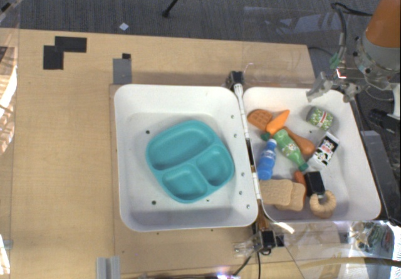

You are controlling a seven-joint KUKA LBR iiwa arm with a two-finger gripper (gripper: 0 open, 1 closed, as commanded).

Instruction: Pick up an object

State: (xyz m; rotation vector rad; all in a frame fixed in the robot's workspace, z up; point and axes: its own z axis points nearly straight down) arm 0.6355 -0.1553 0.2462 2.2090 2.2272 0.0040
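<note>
Several small toy foods crowd the right white bin (pixel 366 177) while the grey hand (pixel 331 85), fingers apparently apart, hovers at its far rim, so approach seems underway; next, descend over the green can (pixel 320 118).

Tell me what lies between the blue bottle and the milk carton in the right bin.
In the camera view, the green bottle lies between the blue bottle and the milk carton.

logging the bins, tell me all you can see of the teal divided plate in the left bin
The teal divided plate looks like smooth moulded plastic, a rounded square with three compartments: one large along its upper left, two smaller along its lower right. It lies flat, right side up and turned at a slant, near the middle of the left bin, resting on the bin floor. Nothing lies in it or touches it.
</note>
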